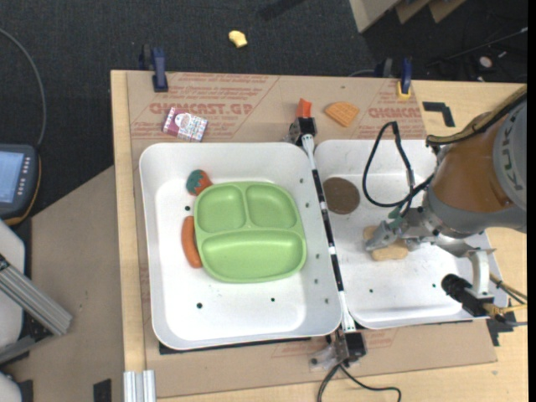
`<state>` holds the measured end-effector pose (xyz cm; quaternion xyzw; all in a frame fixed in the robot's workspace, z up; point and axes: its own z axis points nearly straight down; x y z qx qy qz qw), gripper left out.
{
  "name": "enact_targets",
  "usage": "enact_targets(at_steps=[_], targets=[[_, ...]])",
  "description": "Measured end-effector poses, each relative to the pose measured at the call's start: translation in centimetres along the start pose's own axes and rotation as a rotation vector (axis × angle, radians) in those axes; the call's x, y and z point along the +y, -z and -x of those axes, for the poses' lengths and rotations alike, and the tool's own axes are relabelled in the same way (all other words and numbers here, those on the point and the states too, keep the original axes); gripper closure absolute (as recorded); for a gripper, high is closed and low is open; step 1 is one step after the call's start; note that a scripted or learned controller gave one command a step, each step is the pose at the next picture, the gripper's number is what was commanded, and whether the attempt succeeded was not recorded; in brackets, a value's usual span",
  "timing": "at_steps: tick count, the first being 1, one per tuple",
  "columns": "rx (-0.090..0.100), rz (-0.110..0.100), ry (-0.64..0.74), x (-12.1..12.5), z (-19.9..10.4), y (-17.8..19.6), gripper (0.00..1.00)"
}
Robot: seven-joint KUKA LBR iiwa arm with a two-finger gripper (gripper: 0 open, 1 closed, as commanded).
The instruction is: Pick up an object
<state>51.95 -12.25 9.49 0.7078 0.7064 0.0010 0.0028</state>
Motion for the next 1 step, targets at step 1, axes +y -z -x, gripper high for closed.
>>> enact_targets(at_steps=[1], targets=[[0.002, 0.007, 0.01, 4.87, -6.62, 9.56, 1.0]])
